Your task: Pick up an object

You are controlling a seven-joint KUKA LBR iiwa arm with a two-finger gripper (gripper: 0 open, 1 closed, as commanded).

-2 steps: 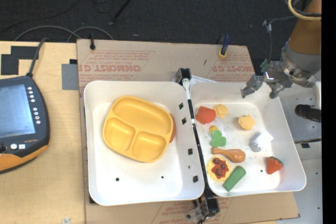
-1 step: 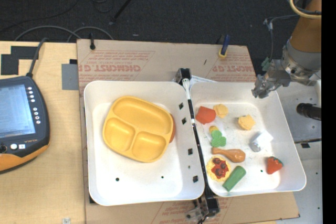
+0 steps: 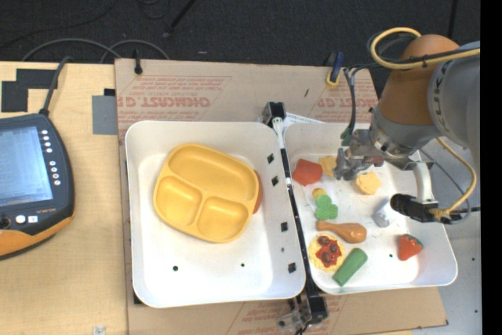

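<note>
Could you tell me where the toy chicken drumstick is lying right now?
In the camera view, the drumstick lies in the right bin, near its middle, just below the green broccoli piece and above the small pizza slice.

Red print on the cardboard sheet (image 3: 196,98) under the bins appears upside down and cannot be read.

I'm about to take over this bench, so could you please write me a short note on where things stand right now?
Pincer: low in the right white bin, near its upper edge, between the red toy block and the yellow toy lump; nothing seen held.
Also there: green leafy toy, brown drumstick toy, small pizza toy, green cylinder, red strawberry toy.
Left white bin: yellow divided plastic tray.
Done: nothing lifted. Left: grasp and raise one object.
</note>
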